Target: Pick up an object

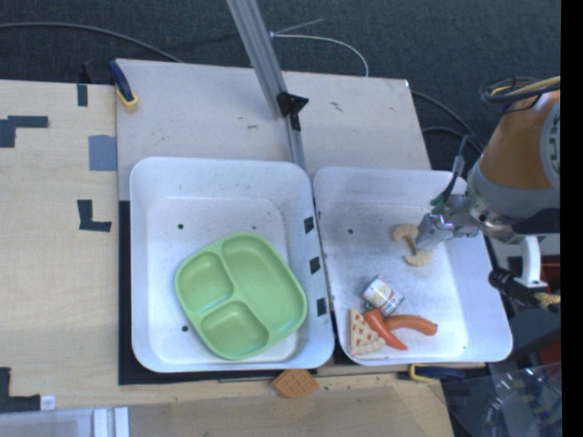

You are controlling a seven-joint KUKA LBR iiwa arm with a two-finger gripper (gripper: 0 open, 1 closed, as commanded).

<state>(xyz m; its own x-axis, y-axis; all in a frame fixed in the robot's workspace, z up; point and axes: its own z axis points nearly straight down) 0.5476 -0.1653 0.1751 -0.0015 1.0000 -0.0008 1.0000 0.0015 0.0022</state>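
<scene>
In the right bin (474, 335) lie two small tan pieces, one (404, 233) near the middle and one (418, 259) just below it. My gripper (423, 240) reaches down from the right, its tip right beside these pieces. Lower in the same bin are a small silver can (381, 294), an orange carrot (410, 324) and a waffle-like wedge (363, 335).
A green divided plate (240, 294) lies in the left bin (150, 208). A metal pole (264, 53) slants down to the bins' shared edge. A tan cracker (293, 384) lies on the bench below the bins. The arm's orange and grey body (521, 167) overhangs the right bin's right side.
</scene>
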